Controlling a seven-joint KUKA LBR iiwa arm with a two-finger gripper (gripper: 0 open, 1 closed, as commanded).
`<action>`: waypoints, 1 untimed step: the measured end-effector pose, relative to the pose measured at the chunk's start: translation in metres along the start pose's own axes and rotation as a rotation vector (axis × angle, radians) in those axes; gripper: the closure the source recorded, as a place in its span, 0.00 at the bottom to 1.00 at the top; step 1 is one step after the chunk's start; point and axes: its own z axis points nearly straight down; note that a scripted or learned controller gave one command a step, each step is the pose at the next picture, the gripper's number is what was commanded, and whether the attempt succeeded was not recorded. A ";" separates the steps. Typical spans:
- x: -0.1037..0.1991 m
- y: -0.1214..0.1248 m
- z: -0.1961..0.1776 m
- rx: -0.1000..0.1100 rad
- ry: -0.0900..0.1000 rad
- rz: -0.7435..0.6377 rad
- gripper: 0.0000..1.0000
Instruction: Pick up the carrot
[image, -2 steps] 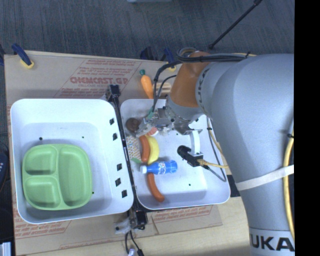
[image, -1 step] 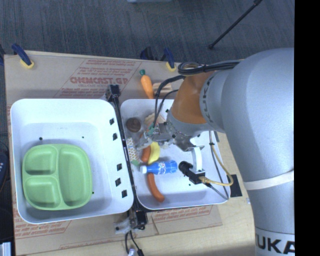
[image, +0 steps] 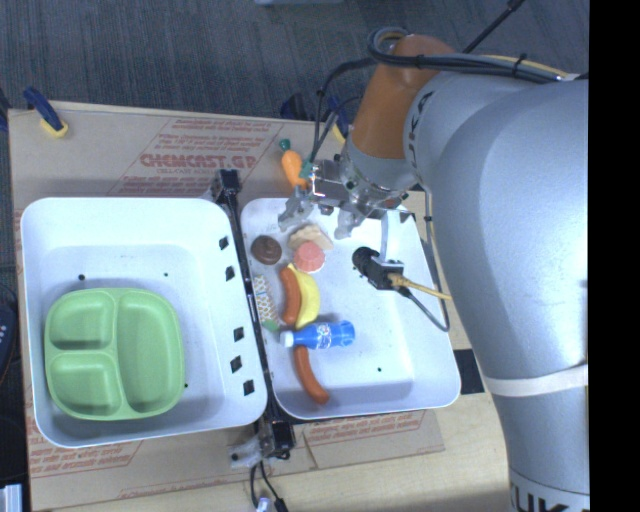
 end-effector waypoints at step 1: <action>-0.027 -0.012 0.098 0.005 0.000 0.078 0.00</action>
